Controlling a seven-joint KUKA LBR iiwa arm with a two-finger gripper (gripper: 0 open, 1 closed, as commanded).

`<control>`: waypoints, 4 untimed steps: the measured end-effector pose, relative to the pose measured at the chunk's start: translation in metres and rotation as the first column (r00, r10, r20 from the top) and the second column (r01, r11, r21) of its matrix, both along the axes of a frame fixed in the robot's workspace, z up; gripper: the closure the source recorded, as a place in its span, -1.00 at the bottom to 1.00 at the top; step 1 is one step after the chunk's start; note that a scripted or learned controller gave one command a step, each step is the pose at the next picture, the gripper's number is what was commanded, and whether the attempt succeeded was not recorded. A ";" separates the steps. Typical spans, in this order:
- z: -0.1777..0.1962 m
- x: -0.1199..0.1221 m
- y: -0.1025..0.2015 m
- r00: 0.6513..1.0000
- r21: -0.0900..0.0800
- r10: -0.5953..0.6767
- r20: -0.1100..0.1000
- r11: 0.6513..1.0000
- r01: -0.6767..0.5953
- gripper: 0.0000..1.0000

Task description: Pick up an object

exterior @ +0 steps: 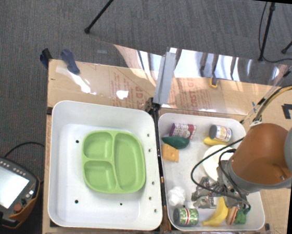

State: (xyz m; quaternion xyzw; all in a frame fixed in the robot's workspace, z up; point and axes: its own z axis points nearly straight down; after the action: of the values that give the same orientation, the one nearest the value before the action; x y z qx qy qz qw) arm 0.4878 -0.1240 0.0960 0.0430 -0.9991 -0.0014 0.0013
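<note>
My gripper (211, 196) is low in the right bin (200, 120), under the arm's orange band (260, 150). It sits just above a yellow banana (217, 214) near the bin's front edge, and I cannot tell whether it touches the fruit. A green-labelled can (186, 216) lies to the banana's left, and a white crumpled object (177, 196) is beside that. A red and green item (236, 215) lies to the banana's right. The wrist partly hides a white plate (212, 163).
At the back of the right bin are a purple can (183, 129), a dark green vegetable (176, 142), a yellow wedge (170, 153), a small can (220, 132) and a yellow piece (212, 142). The left bin (66, 131) holds a green divided plate (113, 161).
</note>
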 end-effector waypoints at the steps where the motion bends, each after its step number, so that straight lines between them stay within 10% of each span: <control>1: -0.009 0.006 0.027 0.985 -0.003 -0.173 0.001 0.985 0.173 1.00; 2: -0.009 0.058 0.043 0.843 -0.003 -0.539 0.002 0.843 0.539 1.00; 3: -0.009 0.058 0.043 0.843 -0.003 -0.537 0.001 0.843 0.537 -1.00; 4: -0.008 0.144 0.021 0.770 -0.003 -0.638 0.003 0.770 0.638 -1.00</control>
State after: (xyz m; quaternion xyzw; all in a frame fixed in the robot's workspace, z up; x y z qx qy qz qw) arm 0.6316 -0.1034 0.0875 -0.2983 -0.9545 0.0000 -0.0001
